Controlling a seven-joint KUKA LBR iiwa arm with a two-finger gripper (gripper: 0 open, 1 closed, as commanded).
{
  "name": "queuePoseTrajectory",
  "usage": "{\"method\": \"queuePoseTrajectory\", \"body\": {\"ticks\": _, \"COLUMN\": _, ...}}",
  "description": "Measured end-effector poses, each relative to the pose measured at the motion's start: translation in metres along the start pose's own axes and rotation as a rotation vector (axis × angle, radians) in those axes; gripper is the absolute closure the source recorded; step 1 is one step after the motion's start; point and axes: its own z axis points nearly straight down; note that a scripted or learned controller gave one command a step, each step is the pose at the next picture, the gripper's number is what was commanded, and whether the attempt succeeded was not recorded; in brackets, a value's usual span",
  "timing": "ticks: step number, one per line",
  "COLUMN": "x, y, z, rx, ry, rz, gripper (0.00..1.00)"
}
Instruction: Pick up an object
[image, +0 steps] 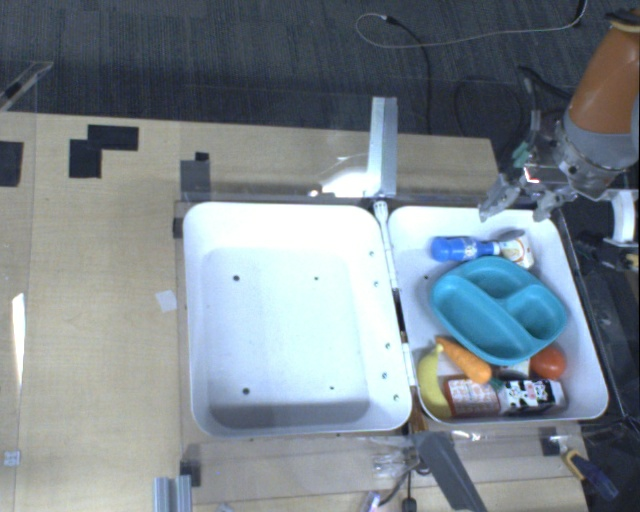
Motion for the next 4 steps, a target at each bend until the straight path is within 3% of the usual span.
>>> {"method": "queuePoseTrajectory", "body": {"ticks": 1, "x": 0.033, "y": -0.015, "z": 0.143, "rx": -0.004, "ry": 0.001, "rz": -0.087, "gripper": 0.0}}
{"method": "queuePoseTrajectory", "body": {"ticks": 2, "x": 0.048, "y": -0.025, "z": 0.148, "rx": -0.009, "ry": -0.004, "rz": -0.267, "gripper": 0.0}}
{"method": "queuePoseTrajectory", "body": {"ticks": 3, "x": 0.048, "y": -0.026, "z": 0.136, "rx": -0.001, "ry": 0.001, "rz": -0.264, "gripper": 1.0}}
{"method": "queuePoseTrajectory", "body": {"ticks": 4, "x": 0.101, "y": -0.016, "z": 0.017, "rx": 0.001, "ry": 0.001, "rz": -0.036, "gripper": 1.0}}
